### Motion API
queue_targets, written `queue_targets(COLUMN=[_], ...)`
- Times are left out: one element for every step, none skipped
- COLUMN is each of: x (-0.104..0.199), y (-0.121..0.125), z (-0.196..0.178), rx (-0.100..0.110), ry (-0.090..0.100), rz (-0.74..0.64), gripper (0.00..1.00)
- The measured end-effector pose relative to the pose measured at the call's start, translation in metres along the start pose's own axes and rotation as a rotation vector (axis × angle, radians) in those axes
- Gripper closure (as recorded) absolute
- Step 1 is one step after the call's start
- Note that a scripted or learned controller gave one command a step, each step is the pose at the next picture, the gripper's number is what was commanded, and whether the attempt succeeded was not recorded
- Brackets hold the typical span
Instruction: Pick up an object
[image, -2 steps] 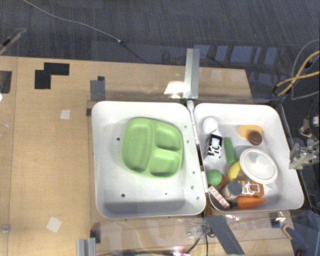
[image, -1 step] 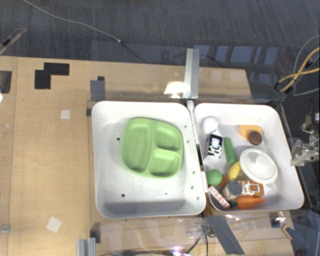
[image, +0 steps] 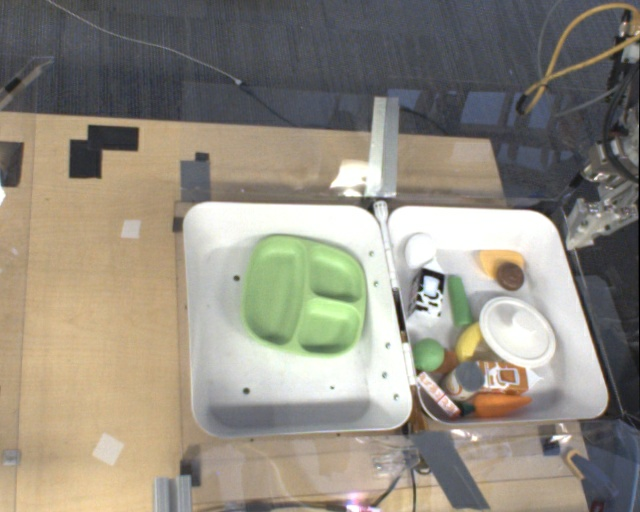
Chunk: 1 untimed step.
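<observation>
The right bin (image: 560, 250) holds a pile of small objects. A white bottle with a black label (image: 425, 283) lies at its left, beside a green cylinder (image: 458, 298). An orange and brown piece (image: 504, 268) sits toward the back. A white bowl (image: 517, 331) rests right of centre. Near the front lie a green ball (image: 428, 354), a yellow fruit (image: 468, 342), an orange and white box (image: 506, 377) and an orange carrot (image: 500, 405). My gripper (image: 598, 208) hangs outside the bin, beyond its back right corner, with nothing seen in it.
The left bin (image: 215, 300) carries a green divided plate (image: 303, 293). A metal post (image: 384, 145) stands behind the seam between the bins. Yellow cable (image: 570, 45) loops at the upper right. Wooden bench (image: 90, 330) extends to the left.
</observation>
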<state>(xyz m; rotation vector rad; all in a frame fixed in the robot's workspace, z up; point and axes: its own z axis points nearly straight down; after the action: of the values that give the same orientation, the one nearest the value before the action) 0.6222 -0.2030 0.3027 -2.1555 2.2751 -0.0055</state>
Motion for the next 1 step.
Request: queue_targets(x=[-0.0009], y=[-0.0018], z=[-0.0134], rx=[0.009], ry=[-0.002], rz=[0.004], gripper=[1.00])
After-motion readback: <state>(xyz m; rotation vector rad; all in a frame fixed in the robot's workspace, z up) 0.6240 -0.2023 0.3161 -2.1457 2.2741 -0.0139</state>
